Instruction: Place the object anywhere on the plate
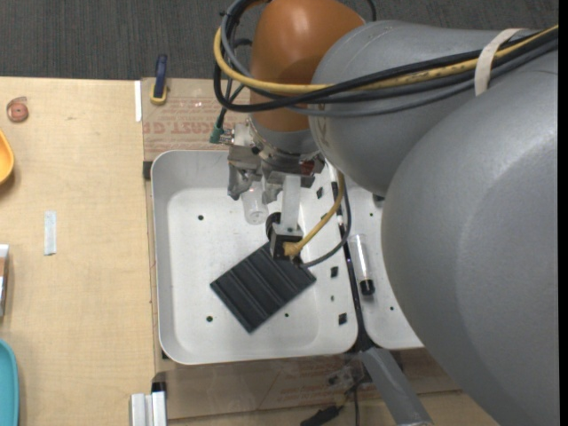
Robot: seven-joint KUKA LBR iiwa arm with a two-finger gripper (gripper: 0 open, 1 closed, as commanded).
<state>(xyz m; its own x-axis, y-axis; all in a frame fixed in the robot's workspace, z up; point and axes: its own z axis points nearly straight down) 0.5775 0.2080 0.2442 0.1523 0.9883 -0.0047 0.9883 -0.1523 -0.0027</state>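
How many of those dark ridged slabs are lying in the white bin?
1. The dark ridged slab lies tilted on the floor of the white bin, just below the end effector. The big grey arm may hide others.

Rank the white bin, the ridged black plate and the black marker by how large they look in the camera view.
1. White bin
2. Ridged black plate
3. Black marker, lying on the bin's right rim
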